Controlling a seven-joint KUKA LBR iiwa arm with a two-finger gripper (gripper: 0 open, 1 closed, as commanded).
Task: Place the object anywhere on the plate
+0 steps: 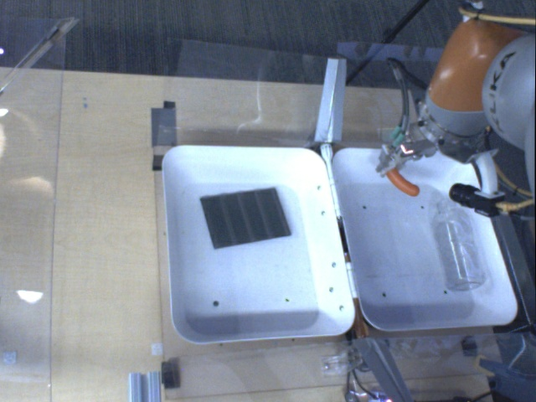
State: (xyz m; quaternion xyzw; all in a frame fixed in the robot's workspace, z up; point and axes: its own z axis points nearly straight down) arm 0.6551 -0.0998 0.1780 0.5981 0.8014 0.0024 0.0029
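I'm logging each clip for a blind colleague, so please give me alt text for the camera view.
The claw hangs over the back of the right bin with a small orange object at its tip. A dark ridged plate lies in the left bin, and a clear plastic bottle lies in the right bin.

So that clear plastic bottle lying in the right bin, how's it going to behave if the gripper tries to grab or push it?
The clear bottle lies on its side in the right bin, so a push would probably roll it. It looks see-through and empty, so likely light and easy to knock away. Its smooth round wall may slip from the fingers or give under a squeeze.
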